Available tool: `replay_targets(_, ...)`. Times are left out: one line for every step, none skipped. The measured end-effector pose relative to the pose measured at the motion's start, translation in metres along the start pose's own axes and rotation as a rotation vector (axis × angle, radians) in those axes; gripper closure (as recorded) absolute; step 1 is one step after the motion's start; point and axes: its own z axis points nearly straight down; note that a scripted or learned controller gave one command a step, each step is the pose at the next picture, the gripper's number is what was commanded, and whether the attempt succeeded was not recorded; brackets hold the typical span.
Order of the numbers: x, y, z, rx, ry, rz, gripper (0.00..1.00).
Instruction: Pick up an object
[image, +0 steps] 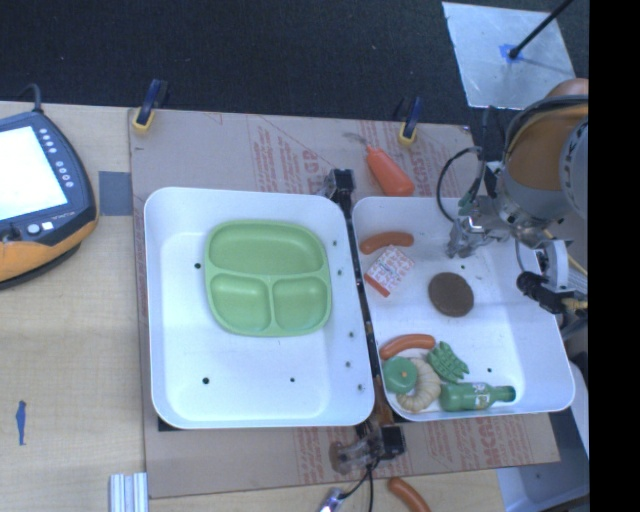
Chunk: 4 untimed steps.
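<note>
Both bins (170, 300): white plastic, smooth, slight sheen. Divided plate (268, 277): pale green plastic, matt. Bench top (70, 340): light wood-grain finish, smooth. Sheet (250, 150) under bins: brown cardboard, printed red, matt. Brown disc (451, 295): dull, no shine. Green bottle (476, 397): glossy plastic look. Sausages (386, 241): smooth, faint gloss. Carrot (389, 172): orange, smooth, looked plastic. Gripper (463, 245): bare grey metal, dull shine. Arm band (540, 145): orange, satin finish. Pendant (40, 195): grey-and-orange plastic casing, glossy screen.
</note>
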Motion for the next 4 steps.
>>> replay_targets(-0.036, -0.052, 0.021, 0.001, -0.001, 0.000, 0.00)
replay_targets(-0.012, -0.003, 0.021, 0.001, 0.001, 0.000, 0.00)
replay_targets(-0.005, -0.094, -0.042, 0.001, -0.001, 0.000, 0.00)
replay_targets(0.011, -0.067, 0.018, -0.004, -0.003, -0.001, 0.00)
